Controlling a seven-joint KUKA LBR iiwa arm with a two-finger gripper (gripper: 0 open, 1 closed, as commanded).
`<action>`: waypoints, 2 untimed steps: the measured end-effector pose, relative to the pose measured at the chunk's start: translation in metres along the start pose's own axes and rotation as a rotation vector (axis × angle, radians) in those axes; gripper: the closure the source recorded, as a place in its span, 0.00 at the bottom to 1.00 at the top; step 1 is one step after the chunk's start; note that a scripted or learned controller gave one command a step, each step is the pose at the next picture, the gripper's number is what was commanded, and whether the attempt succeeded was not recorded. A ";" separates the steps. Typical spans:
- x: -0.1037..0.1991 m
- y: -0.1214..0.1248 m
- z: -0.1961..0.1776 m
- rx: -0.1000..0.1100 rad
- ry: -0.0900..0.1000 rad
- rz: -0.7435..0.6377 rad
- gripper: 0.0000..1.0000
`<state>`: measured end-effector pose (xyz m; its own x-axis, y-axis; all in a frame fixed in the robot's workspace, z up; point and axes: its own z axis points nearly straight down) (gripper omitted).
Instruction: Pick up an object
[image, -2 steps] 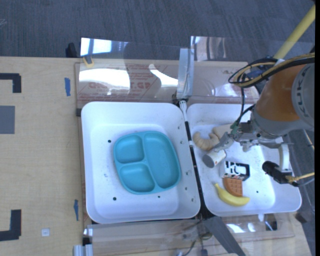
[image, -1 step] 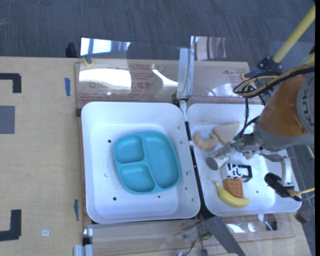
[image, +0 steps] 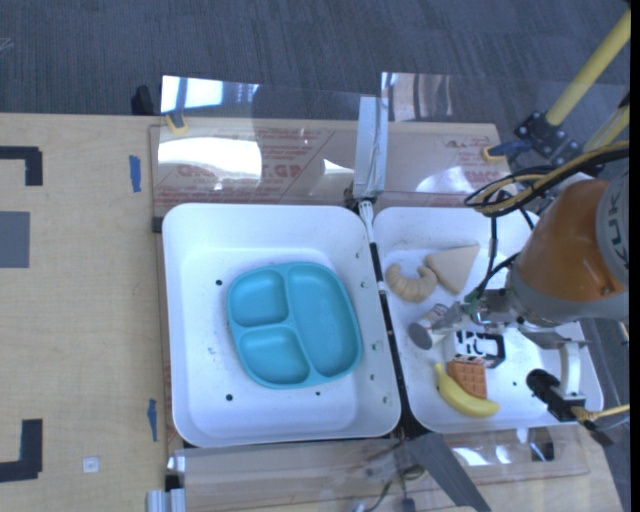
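In the right bin (image: 585, 395), one banana (image: 462, 393), one croissant (image: 411, 282); gripper (image: 478, 335) state unclear.

Two white bins: the left bin (image: 190, 300) holds a turquoise divided plate (image: 293, 323); the right bin (image: 420, 225) holds a tan croissant (image: 411, 282), a pale beige wedge (image: 453, 266), a yellow banana (image: 463, 396) and an orange-brown waffle-patterned piece (image: 467, 378). The bench (image: 75, 300) is light wood with black marks and blue tape. The arm (image: 572, 250) carries an orange band above grey.
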<state>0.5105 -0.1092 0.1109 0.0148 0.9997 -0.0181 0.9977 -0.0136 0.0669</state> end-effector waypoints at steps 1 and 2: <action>0.004 0.001 -0.012 0.006 0.011 -0.006 1.00; 0.056 -0.004 -0.096 0.061 0.020 -0.020 1.00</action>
<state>0.5009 -0.0509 0.2057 -0.0056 1.0000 0.0016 1.0000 0.0056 0.0056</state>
